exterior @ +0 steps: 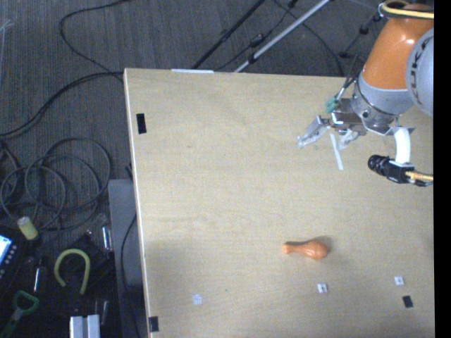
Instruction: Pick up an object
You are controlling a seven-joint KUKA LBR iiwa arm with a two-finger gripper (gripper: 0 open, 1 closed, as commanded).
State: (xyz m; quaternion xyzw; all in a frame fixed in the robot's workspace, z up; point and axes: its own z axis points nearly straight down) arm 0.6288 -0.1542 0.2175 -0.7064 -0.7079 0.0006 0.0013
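Bench (225,189) is lying bare and tan under the camera, with one orange object (306,248) sitting low and right of centre, well apart from the arm. The object is looking like a small pear or gourd shape: fat rounded end toward the right, thin neck tapering left. Probably light, likely plastic or rubber, smooth and a bit slippery, not fragile by the look of it. Best hold is probably across the fat bulb or just where it is narrowing, fingers closing across the short axis; the neck tip is looking too thin and likely to roll away.

Arm (398,55) is reaching in from the upper right, orange band showing, wrist tilting down toward the bench. Gripper (325,136) is hanging above the surface, up and right of the object, nothing between its fingers. Fingers (308,138) are looking spread, pointing down and left.
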